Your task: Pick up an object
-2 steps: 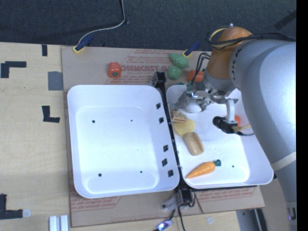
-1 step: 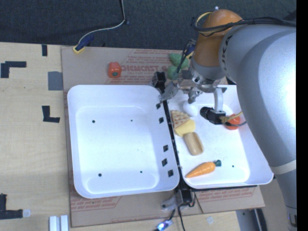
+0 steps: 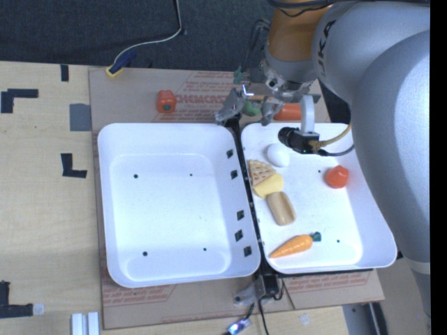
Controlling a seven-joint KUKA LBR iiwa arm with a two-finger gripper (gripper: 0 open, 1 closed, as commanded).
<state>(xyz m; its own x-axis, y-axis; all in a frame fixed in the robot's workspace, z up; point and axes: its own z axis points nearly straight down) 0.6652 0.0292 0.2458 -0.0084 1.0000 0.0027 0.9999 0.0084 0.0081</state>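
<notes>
Half of orange item (image 3: 288, 110) hidden behind arm (image 3: 363, 54)

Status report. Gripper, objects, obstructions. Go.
Gripper at far end of the bins' shared rim, nothing between fingers. Carrot, tomato, egg lie loose in right bin. No obstruction over them.

One camera hangs fixed above the table (image 3: 42, 187), tilted down at a slant from the near side. It takes in both white bins (image 3: 167, 208) whole, fairly close, with the arm (image 3: 377, 82) crowding in from the right.
</notes>
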